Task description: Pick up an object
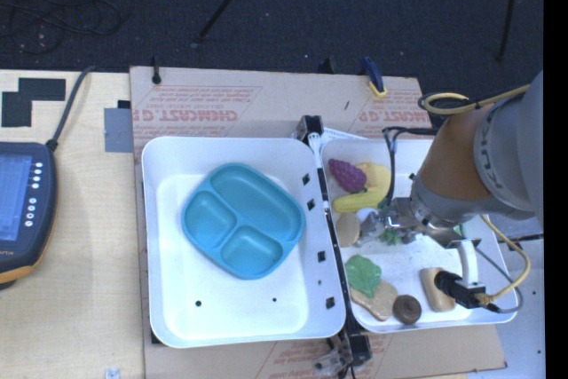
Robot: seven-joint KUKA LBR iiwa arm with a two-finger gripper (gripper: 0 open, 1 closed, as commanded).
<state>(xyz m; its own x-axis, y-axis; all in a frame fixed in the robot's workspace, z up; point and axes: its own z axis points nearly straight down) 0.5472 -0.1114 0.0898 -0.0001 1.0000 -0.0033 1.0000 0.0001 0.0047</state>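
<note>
I see a pile of toy food in the right bin [497,315], and any of it could be the thing to pick up. A purple bunch of grapes [347,176] sits near the top of that bin, touching a yellow banana [373,191] that curves just below and beside it. Lower down there is a green leafy piece [362,272], and it lies on top of a tan cookie shape [376,300]. Just to the right of the cookie sits a small brown round thing [407,309], and next to that a tan bread piece [437,288]. A pale round piece [347,230] lies by the wall between the bins. My gripper [390,225] is low in the right bin, just under the banana and above the green piece. I cannot tell how its grip is set, and I see nothing held in it. The grey arm [497,155] with its orange band [451,162] comes in from the right. The left bin [177,306] holds a blue plate [242,219] with three sections, lying flat and a bit turned. Both bins sit on cardboard [266,106] on the counter [71,315]. A black tablet [22,200] rests at the far left edge.
</note>
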